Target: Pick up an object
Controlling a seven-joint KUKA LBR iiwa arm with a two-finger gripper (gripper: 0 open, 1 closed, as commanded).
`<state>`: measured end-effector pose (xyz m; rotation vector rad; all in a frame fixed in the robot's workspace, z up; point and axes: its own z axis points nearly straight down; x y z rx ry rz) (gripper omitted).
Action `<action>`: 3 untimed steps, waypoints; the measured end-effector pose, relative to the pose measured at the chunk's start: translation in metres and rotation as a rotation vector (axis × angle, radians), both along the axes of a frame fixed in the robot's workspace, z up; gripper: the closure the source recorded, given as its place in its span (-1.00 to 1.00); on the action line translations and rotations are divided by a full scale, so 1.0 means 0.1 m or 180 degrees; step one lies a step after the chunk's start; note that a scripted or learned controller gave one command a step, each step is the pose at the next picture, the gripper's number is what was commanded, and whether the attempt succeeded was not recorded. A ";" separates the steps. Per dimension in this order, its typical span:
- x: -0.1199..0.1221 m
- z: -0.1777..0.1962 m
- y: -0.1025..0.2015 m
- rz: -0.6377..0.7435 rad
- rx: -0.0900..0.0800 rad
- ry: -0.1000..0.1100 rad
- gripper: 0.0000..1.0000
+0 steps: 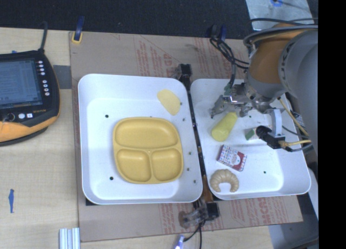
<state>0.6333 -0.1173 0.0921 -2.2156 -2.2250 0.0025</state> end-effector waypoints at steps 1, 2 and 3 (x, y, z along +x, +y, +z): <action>0.19 0.00 -0.27 -0.0006 0.0002 0.0003 -1.00; -0.13 0.00 0.00 0.0002 -0.0003 0.0007 -1.00; -0.16 -0.01 0.01 -0.0002 -0.0003 0.0012 -1.00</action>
